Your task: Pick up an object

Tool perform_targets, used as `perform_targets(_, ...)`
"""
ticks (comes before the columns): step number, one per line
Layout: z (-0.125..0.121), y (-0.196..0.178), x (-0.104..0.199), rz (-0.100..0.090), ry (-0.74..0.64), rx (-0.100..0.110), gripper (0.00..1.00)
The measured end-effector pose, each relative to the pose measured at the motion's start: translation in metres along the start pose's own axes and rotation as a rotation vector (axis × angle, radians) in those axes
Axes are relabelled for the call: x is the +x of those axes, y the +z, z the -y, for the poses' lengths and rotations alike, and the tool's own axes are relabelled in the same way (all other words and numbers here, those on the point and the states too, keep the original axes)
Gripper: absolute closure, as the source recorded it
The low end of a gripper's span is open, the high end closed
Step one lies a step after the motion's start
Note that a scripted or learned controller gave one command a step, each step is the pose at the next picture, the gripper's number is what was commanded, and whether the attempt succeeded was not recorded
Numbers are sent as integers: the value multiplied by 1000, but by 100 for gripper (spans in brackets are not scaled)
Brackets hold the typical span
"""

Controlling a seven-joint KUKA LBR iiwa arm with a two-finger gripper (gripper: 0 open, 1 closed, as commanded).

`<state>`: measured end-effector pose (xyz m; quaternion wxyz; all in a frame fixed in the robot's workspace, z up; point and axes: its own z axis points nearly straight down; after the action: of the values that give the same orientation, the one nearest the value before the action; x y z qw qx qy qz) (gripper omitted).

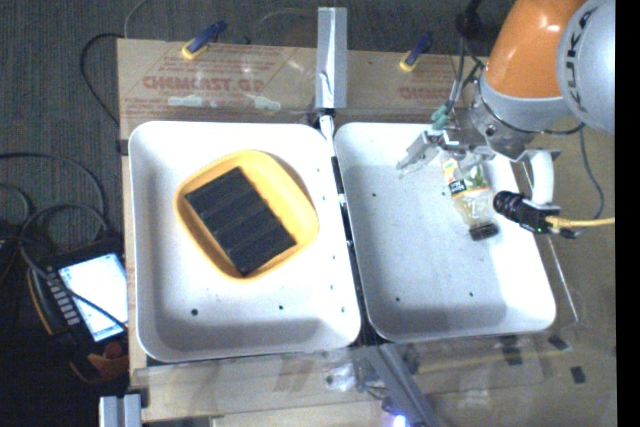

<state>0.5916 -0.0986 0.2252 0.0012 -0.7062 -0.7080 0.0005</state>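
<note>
Here, claw spread apart above small packet at right bin's two o'clock; could close short, missing it.

Even overhead light, moderately bright. Both white bins read near blown-out, little surface detail. Soft short shadows only. Glare off the clear sheet at the worktop's far edge. Overall soft focus, slight grain; the orange arm band is blurred. Dark floor underexposed.
</note>
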Motion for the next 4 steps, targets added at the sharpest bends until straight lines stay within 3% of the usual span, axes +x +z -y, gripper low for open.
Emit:
perform_targets(1,-2,40,-97,3,98,0,0)
perform_targets(2,-5,122,-116,-1,-135,-4,0)
perform_targets(3,0,131,-114,3,-174,-18,0)
perform_targets(4,-1,122,-112,1,-176,-20,100)
